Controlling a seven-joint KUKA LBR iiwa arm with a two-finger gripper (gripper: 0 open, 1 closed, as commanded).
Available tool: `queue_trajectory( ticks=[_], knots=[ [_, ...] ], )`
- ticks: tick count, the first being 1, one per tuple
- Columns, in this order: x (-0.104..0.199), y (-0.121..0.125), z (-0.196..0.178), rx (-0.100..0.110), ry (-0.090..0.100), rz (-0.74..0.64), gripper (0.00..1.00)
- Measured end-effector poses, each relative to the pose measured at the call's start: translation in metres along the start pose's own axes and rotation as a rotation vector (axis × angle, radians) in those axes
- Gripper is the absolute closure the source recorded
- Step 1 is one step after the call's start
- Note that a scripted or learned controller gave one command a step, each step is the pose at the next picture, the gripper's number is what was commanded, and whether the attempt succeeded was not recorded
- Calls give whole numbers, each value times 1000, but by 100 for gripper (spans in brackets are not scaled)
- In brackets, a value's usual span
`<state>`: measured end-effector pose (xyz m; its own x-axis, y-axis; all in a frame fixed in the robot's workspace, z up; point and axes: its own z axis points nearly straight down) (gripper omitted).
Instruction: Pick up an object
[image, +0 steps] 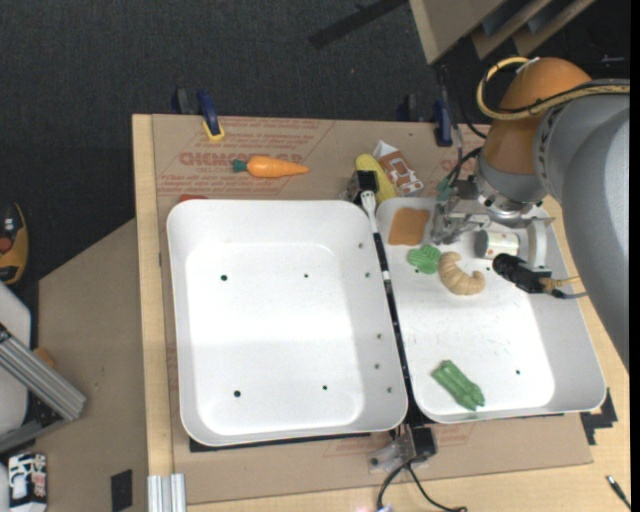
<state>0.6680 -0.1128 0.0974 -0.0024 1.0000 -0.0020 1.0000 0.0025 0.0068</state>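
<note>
Gripper (452, 226) hangs over the right bin (520, 340) near its back edge; can't tell its grip state. Just below it lie a green piece (424, 260) and a croissant (462, 274), touching. Green pickle (458, 385) sits near the bin's front edge. Carrot (272, 167) lies on the bench behind the left bin (275, 320).
</note>
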Motion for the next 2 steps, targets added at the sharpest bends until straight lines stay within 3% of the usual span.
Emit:
queue_trajectory(
  ticks=[1,2],
  knots=[
    [-26,-62,-150,-7,-2,6,100],
    [56,-63,-130,9,4,-3,100]
  ],
)
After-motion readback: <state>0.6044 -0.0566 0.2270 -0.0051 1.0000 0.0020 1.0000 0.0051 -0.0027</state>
